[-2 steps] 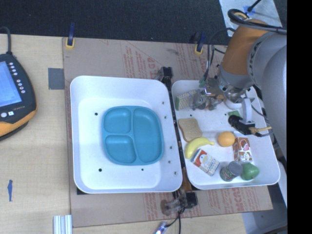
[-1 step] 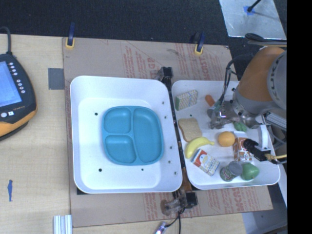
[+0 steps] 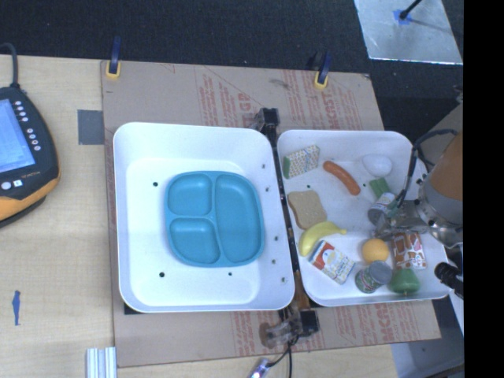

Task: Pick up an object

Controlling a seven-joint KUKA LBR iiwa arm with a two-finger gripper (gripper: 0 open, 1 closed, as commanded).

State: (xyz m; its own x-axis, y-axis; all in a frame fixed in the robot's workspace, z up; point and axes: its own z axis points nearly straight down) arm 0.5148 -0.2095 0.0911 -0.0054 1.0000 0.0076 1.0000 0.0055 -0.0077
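Observation:
The right white bin [image 3: 346,143] holds several toy foods: a sausage [image 3: 342,176], a slice of bread [image 3: 307,208], a banana [image 3: 319,235], an orange [image 3: 376,250], a red-and-white carton [image 3: 332,260], a small green-and-white box [image 3: 302,161], a grey can [image 3: 368,278], a green pepper [image 3: 404,281], a red packet [image 3: 409,250] and a white lump [image 3: 376,164]. My gripper [image 3: 389,220] is low over the bin's right side, just above the orange and beside the red packet. The arm comes in from the right edge.
The left white bin [image 3: 134,211] carries a blue divided plate [image 3: 213,216]. A small green block [image 3: 379,186] lies near the gripper. An orange-edged pendant [image 3: 20,152] rests at the bench's left. Clamps [image 3: 321,71] pin the cardboard at the back.

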